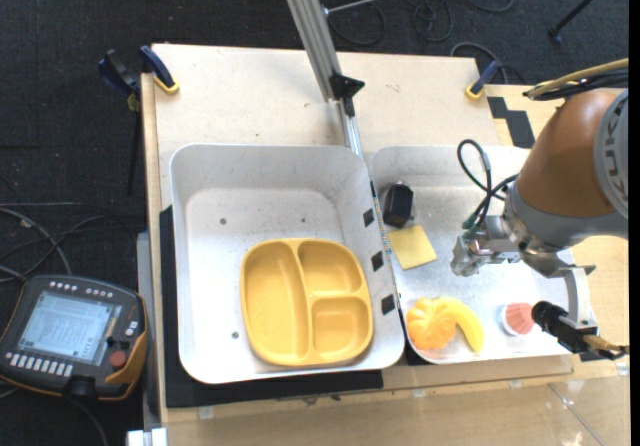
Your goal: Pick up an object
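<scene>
The right bin [440,169] holds several items. A small black block [398,203] lies near its left wall, with a flat yellow square [413,247] just in front of it. An orange fruit [432,325] and a yellow banana [466,322] lie together at the bin's front. A small red and pink piece [518,318] rests at the front right. My gripper [470,256] hangs over the middle of the right bin, to the right of the yellow square and above the banana. I see nothing held in it.
The left bin [200,194] holds a yellow divided plate [305,301]. A slanted metal pole [315,29] rises from between the bins. Clamps [158,69] mark the bench's back corners. A teach pendant [68,334] lies on the floor at the left.
</scene>
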Robot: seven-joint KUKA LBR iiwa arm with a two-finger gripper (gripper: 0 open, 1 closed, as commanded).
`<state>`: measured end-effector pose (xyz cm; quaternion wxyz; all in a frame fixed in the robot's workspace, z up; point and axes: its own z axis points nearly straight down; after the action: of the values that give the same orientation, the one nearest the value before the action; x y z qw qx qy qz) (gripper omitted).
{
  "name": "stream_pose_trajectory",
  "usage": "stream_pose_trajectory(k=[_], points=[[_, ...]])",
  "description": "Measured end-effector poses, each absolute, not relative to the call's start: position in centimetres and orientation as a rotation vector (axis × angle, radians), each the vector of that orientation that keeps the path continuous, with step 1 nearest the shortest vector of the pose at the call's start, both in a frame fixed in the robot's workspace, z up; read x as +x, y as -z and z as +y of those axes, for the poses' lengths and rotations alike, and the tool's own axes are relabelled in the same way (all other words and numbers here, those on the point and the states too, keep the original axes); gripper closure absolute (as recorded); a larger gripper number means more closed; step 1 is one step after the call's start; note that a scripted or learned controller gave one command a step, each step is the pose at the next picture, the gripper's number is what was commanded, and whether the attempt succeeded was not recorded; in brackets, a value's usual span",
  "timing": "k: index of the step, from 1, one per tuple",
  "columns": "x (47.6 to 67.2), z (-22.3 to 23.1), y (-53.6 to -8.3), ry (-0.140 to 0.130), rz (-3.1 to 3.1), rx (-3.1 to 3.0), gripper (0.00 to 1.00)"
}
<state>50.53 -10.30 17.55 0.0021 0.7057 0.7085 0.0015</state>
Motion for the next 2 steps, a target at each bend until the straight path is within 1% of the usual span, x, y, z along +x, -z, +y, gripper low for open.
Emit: stream_pose_trajectory(k=[1,2], points=[[51.2,-9.4,-23.2,-0.006,2.222,2.212,1.0],[51.4,-9.4,-26.9,-0.004,2.222,2.215,1.0]])
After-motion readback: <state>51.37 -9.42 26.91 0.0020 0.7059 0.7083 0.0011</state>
